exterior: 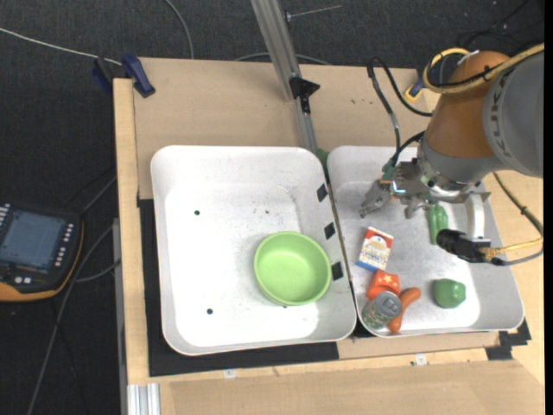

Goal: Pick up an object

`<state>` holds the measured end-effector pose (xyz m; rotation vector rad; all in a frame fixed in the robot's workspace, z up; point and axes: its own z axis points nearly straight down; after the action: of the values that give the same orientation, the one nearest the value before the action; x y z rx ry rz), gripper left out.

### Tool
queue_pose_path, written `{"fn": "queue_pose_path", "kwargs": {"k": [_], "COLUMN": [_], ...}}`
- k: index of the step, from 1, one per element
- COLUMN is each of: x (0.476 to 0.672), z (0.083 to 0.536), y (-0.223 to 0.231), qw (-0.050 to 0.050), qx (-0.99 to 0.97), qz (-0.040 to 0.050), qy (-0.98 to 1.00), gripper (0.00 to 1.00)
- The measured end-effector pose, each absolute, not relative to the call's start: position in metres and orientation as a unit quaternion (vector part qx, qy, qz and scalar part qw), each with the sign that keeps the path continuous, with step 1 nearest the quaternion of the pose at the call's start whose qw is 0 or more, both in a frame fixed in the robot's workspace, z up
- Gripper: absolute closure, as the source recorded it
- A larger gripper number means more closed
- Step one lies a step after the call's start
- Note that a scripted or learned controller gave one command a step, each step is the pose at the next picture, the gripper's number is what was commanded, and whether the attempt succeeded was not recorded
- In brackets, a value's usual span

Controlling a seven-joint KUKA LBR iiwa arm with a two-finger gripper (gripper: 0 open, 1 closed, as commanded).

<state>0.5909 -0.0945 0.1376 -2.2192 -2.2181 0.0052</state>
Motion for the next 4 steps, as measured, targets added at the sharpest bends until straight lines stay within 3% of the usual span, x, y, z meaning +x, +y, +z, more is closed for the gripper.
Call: {"fn": "queue_pose_path", "kwargs": {"k": [1,2,4], "x": [0.590,0.591,0.593], "z": [0.094,0.106,0.207], "y": [-0.094,-0.094,-0.103], "qw": [0.001,0.000,-0.002], "qx": [-0.707,-0.707,-0.707], "qz": [0.0011,-0.0007,-0.0018], "qy": [-0.707,-0.707,-0.707], "gripper": [0.00,1.00,1.00]}}
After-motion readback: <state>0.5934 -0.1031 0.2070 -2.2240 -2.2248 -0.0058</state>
